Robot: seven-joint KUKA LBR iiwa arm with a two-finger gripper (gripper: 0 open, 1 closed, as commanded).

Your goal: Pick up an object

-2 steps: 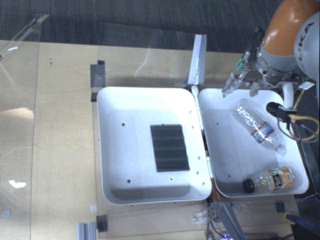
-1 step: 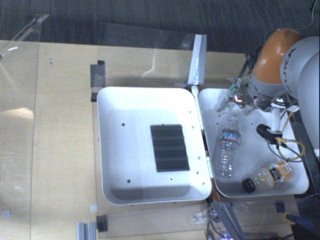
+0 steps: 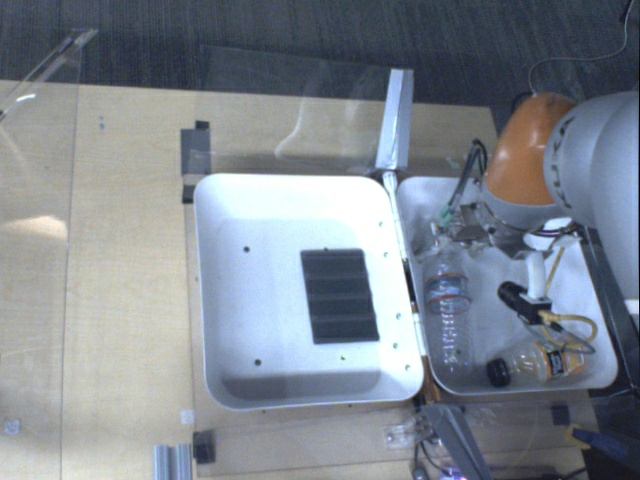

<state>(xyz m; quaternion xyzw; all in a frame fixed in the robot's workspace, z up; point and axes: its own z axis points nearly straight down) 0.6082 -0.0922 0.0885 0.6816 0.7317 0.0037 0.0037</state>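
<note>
Overhead, the gripper (image 3: 463, 231) hangs over the far left corner of the right bin (image 3: 490, 320), just on the far side of a clear water bottle (image 3: 447, 313) lying lengthwise along that bin's left wall. Whether the claw is wide or narrow cannot be told from this angle. A small dark-capped bottle (image 3: 535, 366) lies at the near end (a black ribbed pad (image 3: 340, 295) sits mid-floor in the left bin (image 3: 215, 268)). The likely risks are that the smooth round bottle rolls aside under a descent, or that the claw strikes the nearby bin wall.
</note>
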